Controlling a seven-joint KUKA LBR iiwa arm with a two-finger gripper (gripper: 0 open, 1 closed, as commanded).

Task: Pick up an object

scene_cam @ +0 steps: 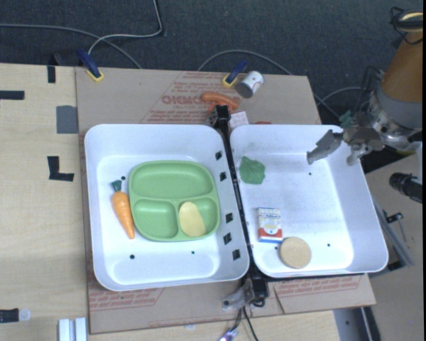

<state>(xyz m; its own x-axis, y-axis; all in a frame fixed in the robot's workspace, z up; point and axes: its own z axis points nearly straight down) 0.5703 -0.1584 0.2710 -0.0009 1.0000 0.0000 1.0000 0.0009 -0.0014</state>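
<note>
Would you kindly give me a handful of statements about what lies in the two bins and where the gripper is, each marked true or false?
1. The toy carrot lies on the left bin's floor beside the green divided plate. True.
2. The yellow oval piece lies in the right bin. False: it sits in a lower compartment of the green plate, in the left bin.
3. The gripper holds the small red and white carton. False: the carton lies on the right bin's floor, apart from the gripper, which is near the bin's upper right corner.
4. The round tan disc lies near the right bin's lower edge, just below the carton. True.
5. The green lump lies in the right bin. True.
</note>
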